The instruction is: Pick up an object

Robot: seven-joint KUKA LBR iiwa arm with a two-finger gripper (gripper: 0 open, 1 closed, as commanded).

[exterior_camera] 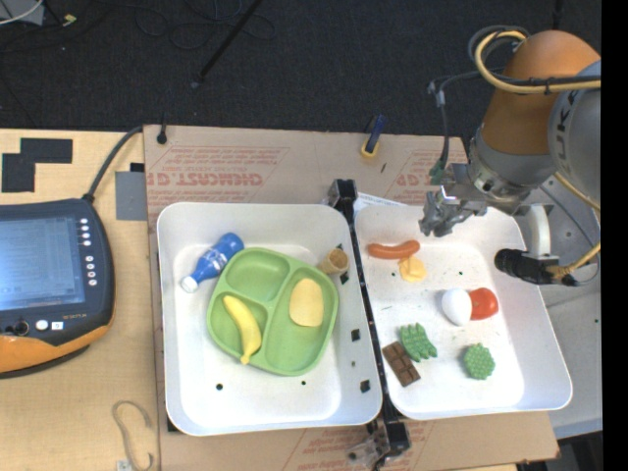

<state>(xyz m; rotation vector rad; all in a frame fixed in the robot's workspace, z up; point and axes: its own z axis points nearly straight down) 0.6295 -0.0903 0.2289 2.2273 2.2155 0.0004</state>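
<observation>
My gripper (pixel 439 219) hangs over the back of the right bin (pixel 535 361), above and to the right of an orange sausage (pixel 393 250). Nothing shows between its fingers. A small yellow piece (pixel 413 270) lies just in front of the sausage. Further forward in the same bin lie a white egg (pixel 456 306) touching a red piece (pixel 483 303), two green broccoli-like pieces (pixel 417 341) (pixel 479 361) and a brown chocolate bar (pixel 400 362).
The left bin (pixel 186 381) holds a green divided plate (pixel 270 346) with a banana (pixel 242 327) and a yellow slice (pixel 306 303), a blue and white bottle (pixel 211 259) and a small tan cup (pixel 336 260). A tablet (pixel 44 263) lies at far left.
</observation>
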